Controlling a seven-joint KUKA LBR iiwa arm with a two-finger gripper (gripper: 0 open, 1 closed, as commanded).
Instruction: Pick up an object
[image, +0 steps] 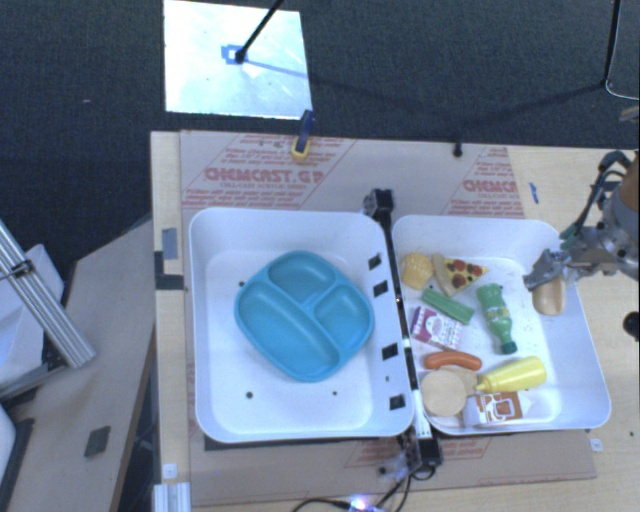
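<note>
Grey arm (615, 240) reaches in low, tool (548, 272) perhaps gripping the tan object (548, 297).

Grey metal arm (612, 240), seen just past the right bin's (580, 345) far right rim. Orange band at the frame's edge above the wrist. Thin dark cables looping over the wrist housing. Small teal patch on the wrist's left side. Gripper (546, 270) grey, angular, with short stubby metal parts.
</note>
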